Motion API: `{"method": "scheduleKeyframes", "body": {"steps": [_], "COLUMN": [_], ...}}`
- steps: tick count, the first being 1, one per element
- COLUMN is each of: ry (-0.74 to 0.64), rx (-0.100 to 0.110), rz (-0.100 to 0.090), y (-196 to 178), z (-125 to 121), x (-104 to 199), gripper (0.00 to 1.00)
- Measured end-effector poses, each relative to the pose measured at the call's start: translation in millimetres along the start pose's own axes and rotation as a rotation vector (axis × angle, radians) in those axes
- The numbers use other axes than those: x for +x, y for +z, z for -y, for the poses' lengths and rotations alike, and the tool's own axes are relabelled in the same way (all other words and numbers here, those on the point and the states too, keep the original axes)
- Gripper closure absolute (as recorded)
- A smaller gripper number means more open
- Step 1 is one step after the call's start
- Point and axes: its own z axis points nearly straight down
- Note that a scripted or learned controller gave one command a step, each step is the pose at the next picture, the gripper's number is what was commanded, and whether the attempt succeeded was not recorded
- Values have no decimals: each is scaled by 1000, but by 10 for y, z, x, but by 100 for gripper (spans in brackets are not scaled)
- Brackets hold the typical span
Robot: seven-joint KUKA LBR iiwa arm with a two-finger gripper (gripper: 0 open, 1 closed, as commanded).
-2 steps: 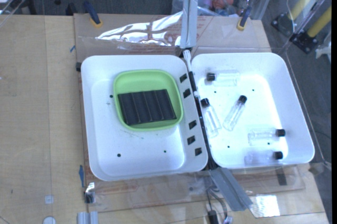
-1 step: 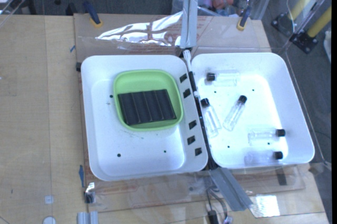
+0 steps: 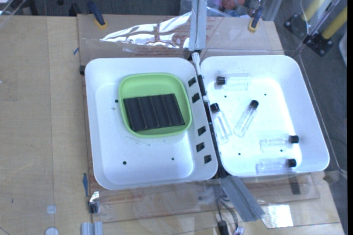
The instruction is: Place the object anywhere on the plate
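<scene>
Gripper state: cannot tell, open or closed.

Taken as the task's thing, though uncertain which of several is meant: central vial (image 3: 245, 117), lying flat on the floor of the right bin (image 3: 309, 112), well apart from the green plate (image 3: 128, 87) in the left bin (image 3: 105, 162). Not yet on the plate.

Also noted: a dark ribbed block (image 3: 153, 111) covering most of the plate's floor, and four other vials (image 3: 231, 81) (image 3: 219, 122) (image 3: 277, 142) (image 3: 274, 163) lying in the right bin.

Risks, as judged:
- Clear, round body, likely to roll or slip out of a pinch taken along its length.
- Neighbouring vial just beside its lower end, likely to be knocked or caught in the same grasp.
- Little bare plate left, so likely to land on the ribbed block and roll off over the rim.
- Divider between the bins liable to snag a low carry.

Orientation: long axis diagonal, lower left to upper right, with the black cap at the upper-right end, pointing away from the plate.
</scene>
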Motion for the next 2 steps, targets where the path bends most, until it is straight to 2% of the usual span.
{"method": "scheduleKeyframes", "body": {"steps": [1, 2], "ry": [114, 183], "rx": [0, -4], "rz": [0, -3], "y": [0, 1], "z": [-2, -92], "x": [-58, 74], "gripper": [0, 0]}}
